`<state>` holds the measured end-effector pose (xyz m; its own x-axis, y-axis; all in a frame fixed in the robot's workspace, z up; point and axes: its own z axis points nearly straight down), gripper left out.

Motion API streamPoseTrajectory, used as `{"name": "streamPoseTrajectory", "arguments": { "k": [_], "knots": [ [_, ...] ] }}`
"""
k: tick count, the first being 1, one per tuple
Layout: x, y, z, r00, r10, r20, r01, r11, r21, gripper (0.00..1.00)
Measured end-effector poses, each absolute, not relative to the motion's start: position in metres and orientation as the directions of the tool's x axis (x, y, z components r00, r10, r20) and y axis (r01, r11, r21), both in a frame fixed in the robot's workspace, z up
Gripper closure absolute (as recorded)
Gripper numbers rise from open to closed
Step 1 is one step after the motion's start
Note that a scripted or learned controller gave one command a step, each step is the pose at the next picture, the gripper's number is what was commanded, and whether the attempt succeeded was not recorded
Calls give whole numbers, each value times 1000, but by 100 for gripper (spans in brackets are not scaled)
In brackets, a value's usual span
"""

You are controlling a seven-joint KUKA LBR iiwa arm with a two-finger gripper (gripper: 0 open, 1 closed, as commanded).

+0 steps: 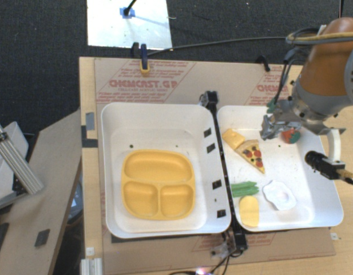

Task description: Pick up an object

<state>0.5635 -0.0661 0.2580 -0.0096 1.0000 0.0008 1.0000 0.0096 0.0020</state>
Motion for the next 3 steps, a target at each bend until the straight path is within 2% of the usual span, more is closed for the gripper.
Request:
{"name": "streamPoseTrajectory", "arguments": {
  "k": [1,3],
  "knots": [
    [576,-13,262,-10,1000,1,1000,10,3,100],
    [596,89,234,-9,1000,1,1000,9,2,100]
  ]
}}
